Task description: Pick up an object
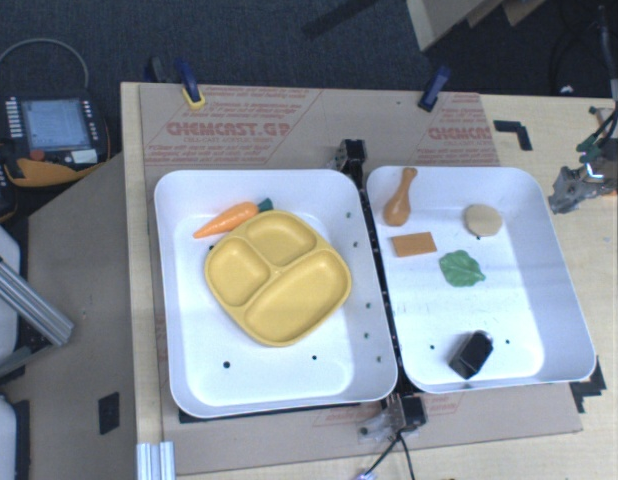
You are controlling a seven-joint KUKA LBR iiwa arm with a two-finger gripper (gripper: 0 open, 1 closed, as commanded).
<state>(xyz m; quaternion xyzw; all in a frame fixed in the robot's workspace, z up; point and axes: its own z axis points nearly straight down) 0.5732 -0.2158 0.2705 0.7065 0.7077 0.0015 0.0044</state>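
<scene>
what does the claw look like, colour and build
At the right edge of the camera view, the claw is a small grey metal assembly with angular, bracket-like parts and a few teal-green bits on its upper side. It is too small and blurred to make out markings or cables.

Two shallow white bins are seen side by side on the bench.
A yellow divided plastic plate [278, 290] and an orange toy carrot [226, 219] are held in the left bin [189, 368]; a tan drumstick-shaped piece [400, 199], orange flat square [413, 245], beige round piece [482, 220], green leafy piece [460, 268] and black block [472, 354] are held in the right bin [549, 298].
</scene>
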